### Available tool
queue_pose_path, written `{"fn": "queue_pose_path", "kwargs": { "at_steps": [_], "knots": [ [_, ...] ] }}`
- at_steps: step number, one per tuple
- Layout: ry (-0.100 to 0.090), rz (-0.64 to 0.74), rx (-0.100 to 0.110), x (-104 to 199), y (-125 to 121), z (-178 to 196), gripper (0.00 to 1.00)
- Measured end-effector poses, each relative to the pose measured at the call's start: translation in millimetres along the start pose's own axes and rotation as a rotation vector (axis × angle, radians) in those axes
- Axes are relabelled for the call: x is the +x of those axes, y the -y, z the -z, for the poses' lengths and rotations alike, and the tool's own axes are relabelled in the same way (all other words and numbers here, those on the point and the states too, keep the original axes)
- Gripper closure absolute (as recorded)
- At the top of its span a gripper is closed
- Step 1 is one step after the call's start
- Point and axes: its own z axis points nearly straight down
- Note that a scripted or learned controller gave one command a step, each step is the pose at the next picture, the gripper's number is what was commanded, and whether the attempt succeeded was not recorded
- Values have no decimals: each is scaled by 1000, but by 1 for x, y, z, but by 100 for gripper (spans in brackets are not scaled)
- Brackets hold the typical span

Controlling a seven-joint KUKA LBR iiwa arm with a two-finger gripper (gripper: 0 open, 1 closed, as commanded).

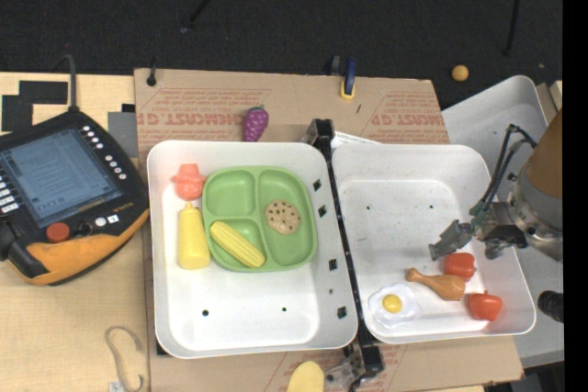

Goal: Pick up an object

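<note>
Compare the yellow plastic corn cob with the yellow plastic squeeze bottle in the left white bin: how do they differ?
The yellow plastic corn cob lies inside the green divided plate, while the yellow plastic squeeze bottle lies on the left white bin floor beside that plate. The cob lies diagonally; the bottle points straight up the picture. The cob is ridged; the bottle looks smooth, narrowing to a nozzle. Both are yellow toys lying flat.

A green divided plate (260, 220) holds yellow corn (237, 243) and a tan cookie (282, 217) with dark specks; beside it, a yellow bottle (192, 237), pink-capped.
</note>
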Motion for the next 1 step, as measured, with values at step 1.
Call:
{"fn": "queue_pose_path", "kwargs": {
  "at_steps": [1],
  "knots": [
    [2,2,-10,0,-2,5,0]
  ]
}}
